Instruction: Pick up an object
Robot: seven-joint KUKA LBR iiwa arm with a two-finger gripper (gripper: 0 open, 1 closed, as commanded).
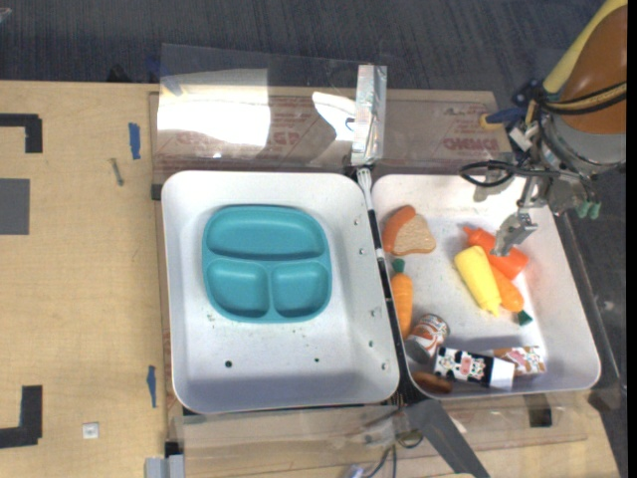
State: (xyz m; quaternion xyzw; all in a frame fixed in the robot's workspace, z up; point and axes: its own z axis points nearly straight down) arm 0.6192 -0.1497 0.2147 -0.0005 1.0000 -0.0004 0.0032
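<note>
- Right now the gripper [517, 233] hangs low over the right bin [582, 352], tips at the orange carrot [506, 267]; whether it's open or clamped, I cannot tell.
- Likely target: that carrot, with the yellow banana [478, 279] touching its left side and crowding any grab.
- Bread slice [406, 231] and bottle [476, 368] lie further from the carrot; teal tray [267, 263] sits in the left bin [189, 347].

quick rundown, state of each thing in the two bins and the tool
teal tray: flat in the left bin, its compartments bare
bread slice: lying in the right bin
small carrot: lying by the divider
yellow piece: lying free, slanted
orange carrot: lying under the tool
bottle: on its side
tool: low over the orange carrot
</note>
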